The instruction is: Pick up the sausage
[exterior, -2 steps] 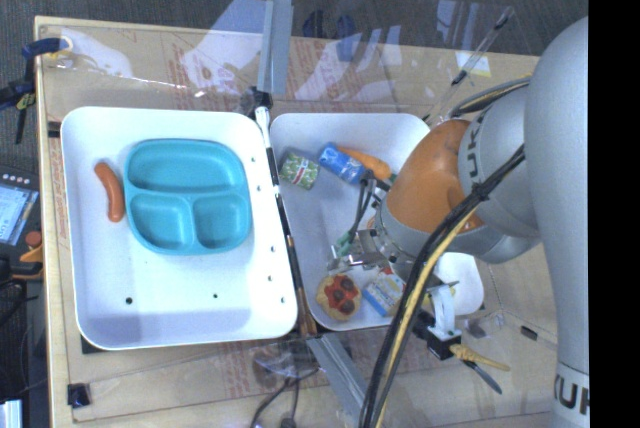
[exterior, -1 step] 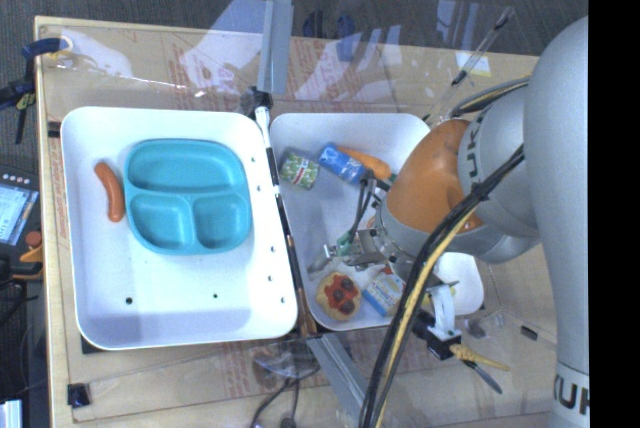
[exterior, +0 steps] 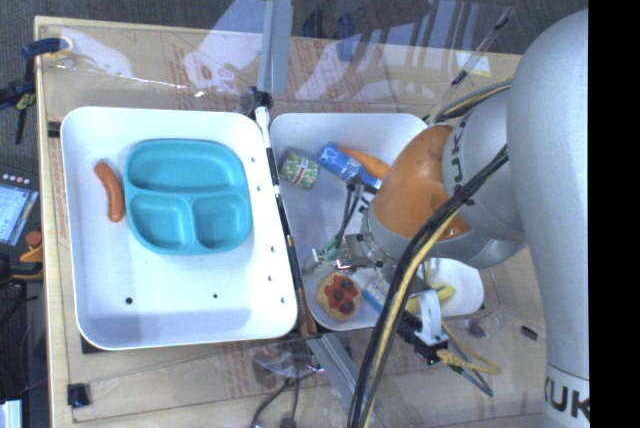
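The sausage (exterior: pixel 110 190) is a short orange-red link lying lengthwise on the floor of the left bin (exterior: pixel 80 286), just left of a blue divided tray (exterior: pixel 190 194). My gripper (exterior: pixel 338 256) is low over the right bin (exterior: pixel 300 131), beneath the orange wrist band, far to the right of the sausage. It hangs just above a small round tart with red berries (exterior: pixel 340 296). Nothing shows in its grasp.
The right bin holds a small green can (exterior: pixel 298 170), a blue packet (exterior: pixel 340 162) and an orange carrot-like piece (exterior: pixel 368 161) near its back wall. The arm's body and cables cover the bin's right half. A yellow item (exterior: pixel 443 294) lies under the arm.
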Available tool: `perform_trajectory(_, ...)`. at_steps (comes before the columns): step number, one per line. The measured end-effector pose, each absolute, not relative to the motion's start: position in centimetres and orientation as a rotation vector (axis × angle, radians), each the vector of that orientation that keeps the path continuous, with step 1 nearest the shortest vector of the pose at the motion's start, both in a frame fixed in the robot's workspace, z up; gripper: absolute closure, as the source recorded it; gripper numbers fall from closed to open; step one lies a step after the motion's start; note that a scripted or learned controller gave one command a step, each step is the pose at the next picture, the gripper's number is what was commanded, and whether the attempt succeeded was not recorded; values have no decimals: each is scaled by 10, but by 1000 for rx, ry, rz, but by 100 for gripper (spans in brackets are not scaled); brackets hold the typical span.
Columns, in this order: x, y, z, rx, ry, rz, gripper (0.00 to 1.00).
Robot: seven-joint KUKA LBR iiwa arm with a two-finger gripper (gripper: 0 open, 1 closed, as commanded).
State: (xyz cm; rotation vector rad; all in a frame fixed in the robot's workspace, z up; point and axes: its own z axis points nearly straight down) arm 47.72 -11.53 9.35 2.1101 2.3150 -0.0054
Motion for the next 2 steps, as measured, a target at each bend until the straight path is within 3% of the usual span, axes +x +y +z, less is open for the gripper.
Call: perform_trajectory(2, 477, -132, 92, 2133, 2307, 0, 0)
